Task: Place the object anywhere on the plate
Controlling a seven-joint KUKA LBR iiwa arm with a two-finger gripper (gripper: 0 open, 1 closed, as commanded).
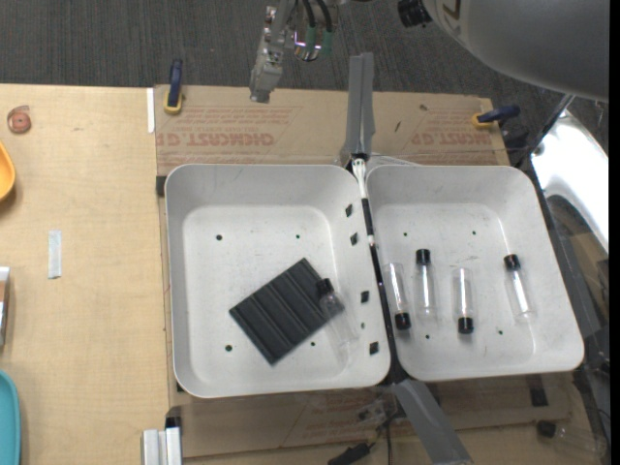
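Note:
A dark ribbed plate (pixel 278 312) lies tilted on the floor of the left bin (pixel 176 260). A clear tube with a black cap (pixel 328 297) rests on the plate's right corner, its clear end reaching past the plate's edge. My gripper (pixel 260 91) hangs high above the cardboard behind the left bin, well away from the plate and the tube, with nothing seen in it.
The right bin (pixel 544 223) holds several clear tubes with black caps (pixel 423 281) lying on its floor. A grey divider post (pixel 359 105) stands between the bins at the back. Clamps sit on the cardboard's far corners. The wooden bench stretches to the left.

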